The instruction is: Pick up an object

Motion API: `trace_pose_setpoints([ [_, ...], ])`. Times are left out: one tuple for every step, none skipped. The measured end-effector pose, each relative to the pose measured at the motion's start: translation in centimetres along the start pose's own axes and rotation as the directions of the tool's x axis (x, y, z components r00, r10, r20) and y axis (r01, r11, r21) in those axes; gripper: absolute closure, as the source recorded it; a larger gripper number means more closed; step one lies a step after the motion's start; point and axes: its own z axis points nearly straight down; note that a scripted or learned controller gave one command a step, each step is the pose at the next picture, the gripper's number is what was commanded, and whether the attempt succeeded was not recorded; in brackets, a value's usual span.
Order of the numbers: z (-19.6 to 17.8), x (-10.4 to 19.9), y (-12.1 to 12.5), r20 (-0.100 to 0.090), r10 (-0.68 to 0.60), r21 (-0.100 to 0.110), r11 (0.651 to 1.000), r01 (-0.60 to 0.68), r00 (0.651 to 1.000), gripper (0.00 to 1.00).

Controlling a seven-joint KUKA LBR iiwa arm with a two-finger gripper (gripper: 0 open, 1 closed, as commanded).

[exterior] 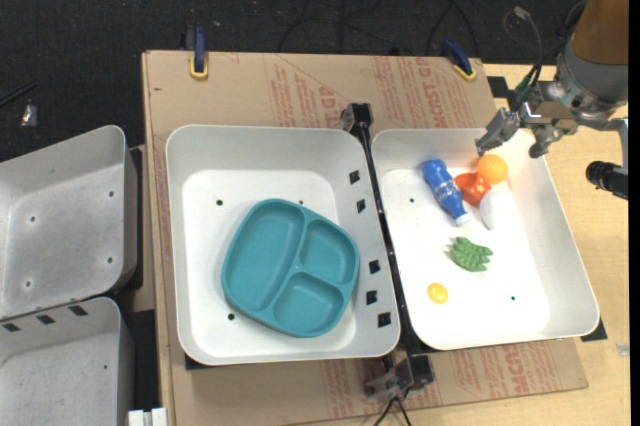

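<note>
The right bin (pixel 560 244) holds several small things. A blue bottle (pixel 441 189) lies beside a red piece (pixel 468 186), an orange ball (pixel 491 169) and a small white piece (pixel 487 211). Nearer the front lie a green leafy toy (pixel 470 254) and a small yellow piece (pixel 437 293). My gripper (pixel 518 138) hangs over the bin's far right corner, just above and behind the orange ball. Its two fingers stand apart, open, with nothing between them.
In the left bin (pixel 190 214) lies a teal divided plate (pixel 290 266). A black divider (pixel 372 204) runs between the bins. Two white lids (pixel 60 214) rest off the bench to the left. Cardboard (pixel 280 84) lies under both bins.
</note>
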Motion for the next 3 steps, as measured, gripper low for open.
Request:
trace_pose_setpoints([
  [-0.8,0.1,0.3,0.002,-0.003,-0.013,1.0,0.003,1.0,0.0],
  [3.6,-0.1,0.8,0.002,-0.002,-0.011,1.0,0.002,1.0,0.0],
  [9.9,-0.4,0.8,0.001,-0.001,-0.009,1.0,0.001,1.0,0.0],
])
